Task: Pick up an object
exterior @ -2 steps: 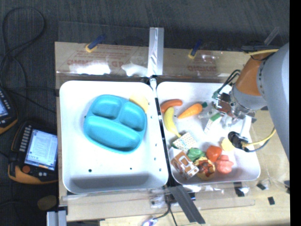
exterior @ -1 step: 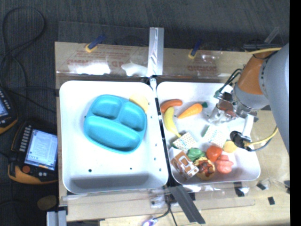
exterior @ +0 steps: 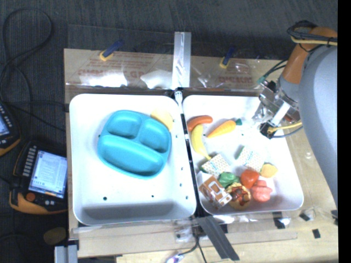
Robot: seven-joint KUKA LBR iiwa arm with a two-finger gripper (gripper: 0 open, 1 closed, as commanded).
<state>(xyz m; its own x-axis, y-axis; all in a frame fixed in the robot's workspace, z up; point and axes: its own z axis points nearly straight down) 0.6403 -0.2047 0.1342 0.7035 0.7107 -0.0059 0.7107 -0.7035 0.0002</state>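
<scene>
**Op:** I see the hand at about 2 o'clock over the right bin, near its upper right corner. Too small and cluttered there, so I can't tell how it's set. I see nothing in it.

**Eng:** What's closest to it?

**Op:** The carrot, orange with a green tip, lying at 9 o'clock from the hand, apart from it. Just past that, a red-orange sausage by the bin's left wall, and a banana curving down below it, touching or nearly touching the sausage's end.

**Eng:** Rest of the pickables?

**Op:** All in the right bin's lower half, 6 to 7 o'clock from the hand. A pale checked packet mid-bin, a small yellow piece to its right. Another checked packet under the banana's tip. Below: a green item, a red tomato, a pink item, a brown-and-white box and a brownish lump, bunched together and touching. I can't separate them better.

**Eng:** Left bin?

**Op:** The left bin holds a blue divided tray, tilted, upper centre. A yellow piece peeks out at the tray's 1 o'clock edge, touching it.

**Eng:** Around the bins?

**Op:** The desk has clear plastic sheeting at 12 o'clock with two blue-yellow clips. A tablet pendant sits on the floor at 9 o'clock, well apart.
</scene>
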